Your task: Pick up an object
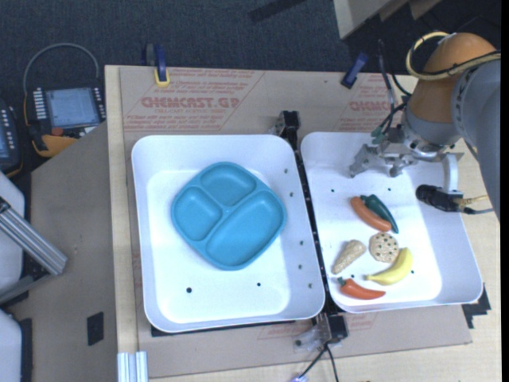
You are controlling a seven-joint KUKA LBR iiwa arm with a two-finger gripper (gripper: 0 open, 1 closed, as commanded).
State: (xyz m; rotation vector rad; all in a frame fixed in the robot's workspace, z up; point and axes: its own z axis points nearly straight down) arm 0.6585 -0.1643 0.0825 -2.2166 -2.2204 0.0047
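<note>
Grey hand (380, 159): hovering upper right, grip unclear.
Carrot (369, 213): lying untouched below.
Progress: nothing being lifted yet.

— What did the bench look like? The board (238, 94) under the bins appeared to be matt brown cardboard or protective paper, printed in faded red. The left bin (151, 173) and right bin (453, 285) were smooth white plastic with a faint sheen.

— And inside them? The blue divided plate (229, 213), at the left bin's middle, looked like smooth, slightly glossy plastic. In the right bin, the banana (394, 269) and the red pepper (362, 290) beside it shone like moulded plastic; the cookie (383, 247), just above the banana, looked rough and speckled. The gripper (382, 159) was dull grey metal.
</note>
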